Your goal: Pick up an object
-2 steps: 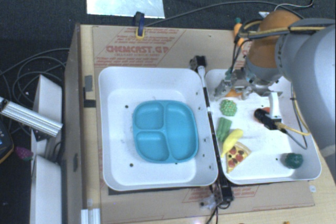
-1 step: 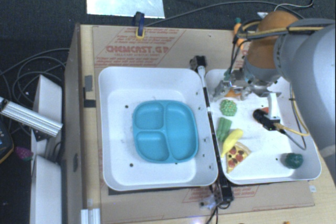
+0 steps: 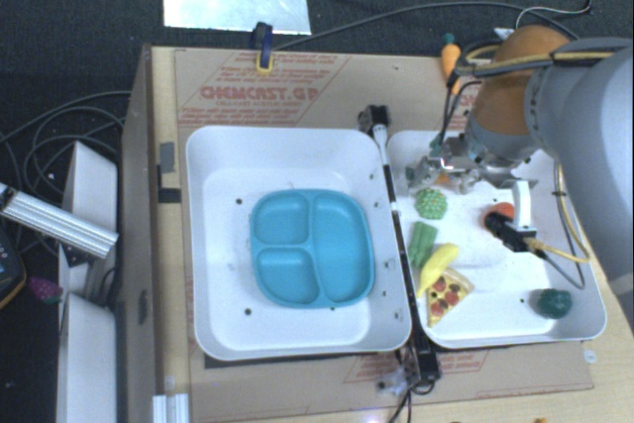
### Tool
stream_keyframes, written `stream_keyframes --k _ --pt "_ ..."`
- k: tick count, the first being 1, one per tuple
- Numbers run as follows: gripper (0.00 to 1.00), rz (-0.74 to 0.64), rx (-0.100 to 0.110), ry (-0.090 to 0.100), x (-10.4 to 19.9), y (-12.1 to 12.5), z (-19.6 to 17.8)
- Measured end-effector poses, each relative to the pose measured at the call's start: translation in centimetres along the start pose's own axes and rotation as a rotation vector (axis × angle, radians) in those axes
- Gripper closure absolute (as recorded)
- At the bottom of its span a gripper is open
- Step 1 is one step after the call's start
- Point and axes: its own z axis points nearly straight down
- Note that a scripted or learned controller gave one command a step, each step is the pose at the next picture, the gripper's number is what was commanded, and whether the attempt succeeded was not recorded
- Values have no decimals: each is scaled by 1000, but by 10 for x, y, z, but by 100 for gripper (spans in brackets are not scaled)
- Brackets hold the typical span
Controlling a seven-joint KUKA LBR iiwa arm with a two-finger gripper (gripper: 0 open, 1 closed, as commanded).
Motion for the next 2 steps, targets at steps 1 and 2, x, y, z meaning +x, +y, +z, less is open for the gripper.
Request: stream_keyframes --k 1,2 --pt "0 -2 9 2 -4 14 1" --pt "0 0 -1 0 -8 9 0"
